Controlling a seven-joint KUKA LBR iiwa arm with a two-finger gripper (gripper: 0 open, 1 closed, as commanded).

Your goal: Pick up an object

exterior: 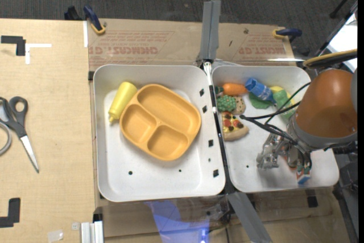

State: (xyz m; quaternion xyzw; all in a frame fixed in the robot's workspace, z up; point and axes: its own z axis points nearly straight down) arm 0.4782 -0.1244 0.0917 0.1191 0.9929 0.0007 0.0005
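Note:
My gripper (272, 157) hangs low over the front of the right bin (244, 176), below the orange wrist band (330, 105). Nothing shows between it and the bin floor. Toys lie at the back of that bin: an orange carrot (233, 89), a blue bottle-like piece (259, 89), a green and yellow piece (274, 95), a green knobbly toy (227, 103) and a pizza slice (233, 125). A small colourful object (303, 177) rests near the bin's front right corner, beside the gripper.
The left bin (114, 173) holds an orange divided plate (160, 120) and a yellow bottle (121, 101). Scissors (21, 128) lie on the wooden board at far left. Black cables (273, 114) run from the arm across the right bin.

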